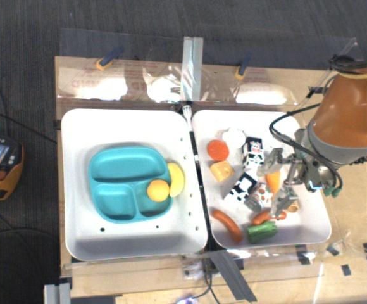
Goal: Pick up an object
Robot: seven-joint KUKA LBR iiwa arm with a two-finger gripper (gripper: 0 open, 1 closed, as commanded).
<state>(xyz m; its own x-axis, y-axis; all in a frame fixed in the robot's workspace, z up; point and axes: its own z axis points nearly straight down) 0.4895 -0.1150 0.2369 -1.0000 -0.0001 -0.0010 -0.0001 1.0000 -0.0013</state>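
Dark carpet surrounded the wooden bench (133,75). At centre left, the left bin (76,233) held a teal tray (128,182), an orange ball (159,190) and a yellow piece (177,177). At right, the right bin (316,230) was crowded: an orange disc (218,149), cheese wedge (221,170), sausage (226,224), green vegetable (262,231), checkered blocks (242,187). The gripper (283,181) hung over this clutter from the right, fingers spread, nothing visibly between them; small pieces beneath were hard to distinguish.

Grey arm (338,145), orange band, black cables
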